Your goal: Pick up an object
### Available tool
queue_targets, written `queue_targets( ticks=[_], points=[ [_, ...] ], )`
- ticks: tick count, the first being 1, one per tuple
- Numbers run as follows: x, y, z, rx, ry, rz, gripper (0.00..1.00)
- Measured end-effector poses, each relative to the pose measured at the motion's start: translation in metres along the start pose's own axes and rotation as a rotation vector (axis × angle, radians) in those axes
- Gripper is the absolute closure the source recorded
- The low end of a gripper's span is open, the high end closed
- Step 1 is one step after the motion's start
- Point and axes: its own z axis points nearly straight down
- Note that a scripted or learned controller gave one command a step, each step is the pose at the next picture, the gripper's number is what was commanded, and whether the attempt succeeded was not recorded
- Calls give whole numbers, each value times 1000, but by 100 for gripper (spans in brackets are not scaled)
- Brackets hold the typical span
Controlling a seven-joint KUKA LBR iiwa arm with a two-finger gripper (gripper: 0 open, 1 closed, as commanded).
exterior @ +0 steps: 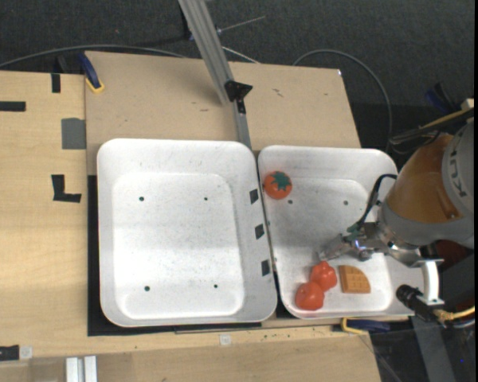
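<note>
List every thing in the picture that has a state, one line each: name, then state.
Tomato: lying loose near the right bin's far left corner.
Red pieces: two, touching, by the near rim.
Cracker: flat, beside them.
Gripper: low over the right bin, above the cracker.
Left bin: sitting beside the right bin.

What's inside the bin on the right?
The right bin holds a tomato, two red toys and a tan cracker. The gripper and arm cover its right part.

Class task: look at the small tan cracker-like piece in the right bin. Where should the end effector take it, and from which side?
Probably from straight above, closing across the two flat side edges of the tan piece. It lies flat, close to the right bin's near wall, with a red item beside it, so sideways approaches look crowded.
</note>
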Motion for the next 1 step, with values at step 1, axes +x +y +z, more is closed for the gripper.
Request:
queue_targets(
  ticks=[1],
  points=[
    [0, 1, -13, -4, -1, -1, 100]
  ],
)
